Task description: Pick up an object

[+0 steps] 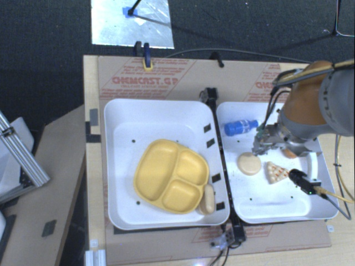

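Pick not yet made: gripper (pixel 262 146) low in right bin (pixel 277 206), just above tan disc (pixel 249 164), bottle (pixel 240 127) near; cannot tell its state.

Left bin (pixel 119 148) and right bin (pixel 277 206): smooth white plastic, slight sheen. Yellow tray (pixel 166 173): matt plastic, smooth. Blue bottle (pixel 239 127): glossy plastic. Round bun (pixel 249 164) and pizza slice (pixel 277 172): matt, look like toy plastic. Tabletop (pixel 166 76): brown paper-faced sheet with red print, matt. Far floor (pixel 44 26): dark, rough carpet. Square sheet (pixel 133 15) on floor: shiny, metal-like.
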Robot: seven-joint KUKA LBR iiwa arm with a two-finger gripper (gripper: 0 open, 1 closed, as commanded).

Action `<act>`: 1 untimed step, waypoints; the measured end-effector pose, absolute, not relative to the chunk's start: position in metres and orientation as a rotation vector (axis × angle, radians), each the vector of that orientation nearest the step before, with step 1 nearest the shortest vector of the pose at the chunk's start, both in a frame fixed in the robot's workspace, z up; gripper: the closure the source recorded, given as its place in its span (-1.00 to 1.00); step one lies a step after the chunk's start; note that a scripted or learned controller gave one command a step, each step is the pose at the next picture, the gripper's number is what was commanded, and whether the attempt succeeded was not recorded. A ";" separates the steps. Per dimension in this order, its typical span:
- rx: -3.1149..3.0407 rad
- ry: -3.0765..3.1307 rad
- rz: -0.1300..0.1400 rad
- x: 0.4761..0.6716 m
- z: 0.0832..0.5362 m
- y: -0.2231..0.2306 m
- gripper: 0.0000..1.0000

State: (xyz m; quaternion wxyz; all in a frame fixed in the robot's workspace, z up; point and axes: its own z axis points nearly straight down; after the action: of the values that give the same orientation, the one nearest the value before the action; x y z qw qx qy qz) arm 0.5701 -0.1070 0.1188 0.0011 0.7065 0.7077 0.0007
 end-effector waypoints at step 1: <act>2.213 2.221 0.007 0.572 0.182 -0.112 1.00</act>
State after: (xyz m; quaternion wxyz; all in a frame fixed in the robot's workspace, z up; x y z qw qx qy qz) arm 0.5718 -0.1119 0.1825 0.0031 0.7060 0.7082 0.0021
